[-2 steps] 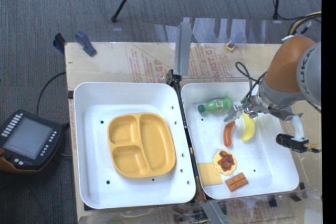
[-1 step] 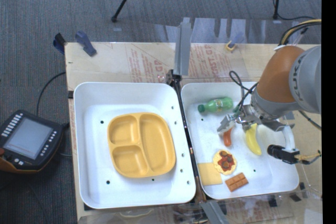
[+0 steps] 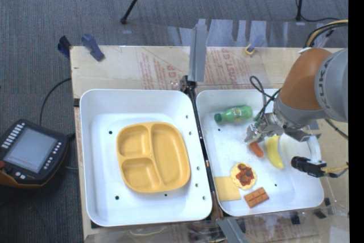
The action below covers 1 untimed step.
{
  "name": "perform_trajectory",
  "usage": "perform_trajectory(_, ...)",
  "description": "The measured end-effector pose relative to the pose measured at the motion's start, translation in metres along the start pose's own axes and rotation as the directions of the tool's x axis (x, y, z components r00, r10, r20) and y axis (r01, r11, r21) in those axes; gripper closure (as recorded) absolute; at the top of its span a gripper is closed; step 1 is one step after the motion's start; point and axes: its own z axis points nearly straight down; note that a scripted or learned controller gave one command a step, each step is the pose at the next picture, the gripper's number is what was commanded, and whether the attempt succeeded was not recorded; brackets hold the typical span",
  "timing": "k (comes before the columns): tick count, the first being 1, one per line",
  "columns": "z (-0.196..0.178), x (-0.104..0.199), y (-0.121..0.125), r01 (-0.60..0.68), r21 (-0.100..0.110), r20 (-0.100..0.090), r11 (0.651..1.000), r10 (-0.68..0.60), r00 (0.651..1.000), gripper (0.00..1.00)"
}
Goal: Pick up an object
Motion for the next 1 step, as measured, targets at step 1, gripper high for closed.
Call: perform_trajectory(1, -0.1562, 0.0685, 0.0393, -0.005, -0.017, 0.005, 1.000, 0.005, 1.000, 1.00)
